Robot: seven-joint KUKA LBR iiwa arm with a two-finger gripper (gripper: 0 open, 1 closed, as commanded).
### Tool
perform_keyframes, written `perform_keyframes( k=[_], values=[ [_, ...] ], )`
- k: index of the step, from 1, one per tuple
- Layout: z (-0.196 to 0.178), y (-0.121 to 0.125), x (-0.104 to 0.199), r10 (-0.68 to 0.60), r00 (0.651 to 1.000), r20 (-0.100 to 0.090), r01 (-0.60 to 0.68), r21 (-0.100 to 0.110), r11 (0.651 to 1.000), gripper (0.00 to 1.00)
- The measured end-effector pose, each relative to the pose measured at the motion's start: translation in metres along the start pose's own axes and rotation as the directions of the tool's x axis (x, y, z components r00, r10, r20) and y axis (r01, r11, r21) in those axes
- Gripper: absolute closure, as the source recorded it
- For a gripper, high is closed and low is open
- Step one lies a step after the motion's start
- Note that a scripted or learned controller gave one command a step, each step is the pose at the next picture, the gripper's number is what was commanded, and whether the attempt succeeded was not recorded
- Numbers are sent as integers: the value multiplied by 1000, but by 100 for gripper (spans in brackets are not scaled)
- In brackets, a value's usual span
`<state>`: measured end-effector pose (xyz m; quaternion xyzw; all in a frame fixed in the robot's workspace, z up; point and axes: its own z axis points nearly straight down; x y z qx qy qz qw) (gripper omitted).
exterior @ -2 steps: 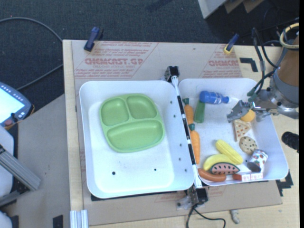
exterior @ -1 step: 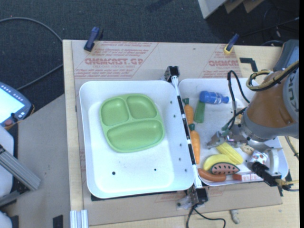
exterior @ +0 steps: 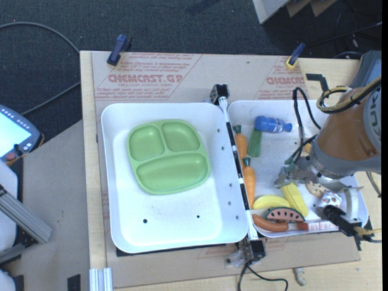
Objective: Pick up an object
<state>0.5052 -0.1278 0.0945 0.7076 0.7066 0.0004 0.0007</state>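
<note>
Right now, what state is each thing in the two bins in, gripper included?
Green divided plate: flat in the left bin, compartments bare.
Blue bottle: lying on its side, right bin.
Two carrots: lying along the divider.
Corn cob: lying flat, beside the gripper.
Watermelon slice: flat, near front wall.
Gripper: low over the right bin, nothing seen held.

The arm [exterior: 351, 132] runs off the right edge and hides the right bin's [exterior: 276, 109] far side.
</note>
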Motion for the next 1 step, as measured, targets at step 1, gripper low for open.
perform_keyframes(
  k=[1],
  values=[
    [-90, -10, 73, -2, 1000, -1, 2, 1, 1000, 100]
  ],
)
